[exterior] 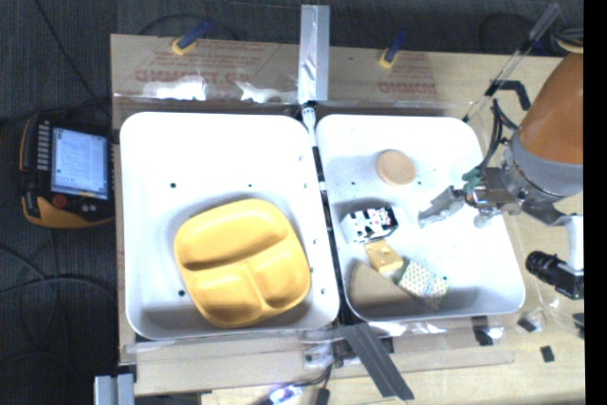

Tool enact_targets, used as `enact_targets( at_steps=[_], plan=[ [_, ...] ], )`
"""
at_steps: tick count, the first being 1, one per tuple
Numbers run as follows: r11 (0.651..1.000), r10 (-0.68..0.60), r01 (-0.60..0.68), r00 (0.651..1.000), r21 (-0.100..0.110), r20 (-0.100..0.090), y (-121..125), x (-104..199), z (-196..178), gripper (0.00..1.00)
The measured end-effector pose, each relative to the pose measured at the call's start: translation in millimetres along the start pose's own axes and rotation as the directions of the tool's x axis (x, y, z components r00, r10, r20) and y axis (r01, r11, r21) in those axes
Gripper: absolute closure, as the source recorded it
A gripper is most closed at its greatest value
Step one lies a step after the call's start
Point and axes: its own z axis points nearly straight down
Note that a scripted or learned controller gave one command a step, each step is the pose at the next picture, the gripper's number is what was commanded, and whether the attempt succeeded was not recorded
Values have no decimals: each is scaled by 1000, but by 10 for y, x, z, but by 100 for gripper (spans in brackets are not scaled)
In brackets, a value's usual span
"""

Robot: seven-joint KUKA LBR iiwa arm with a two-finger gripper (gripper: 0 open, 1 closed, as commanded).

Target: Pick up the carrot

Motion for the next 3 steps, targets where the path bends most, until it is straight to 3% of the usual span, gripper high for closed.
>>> enact_targets(
  at_steps=[1,2,3],
  plan=[
    [999,46,-46,999,0,0,328,334,696,0],
    [1000,27,-27,1000,-2,1,514,-164,522,0],
    [938,345,-345,938,1,-1,163,-389,762,0]
  ],
)
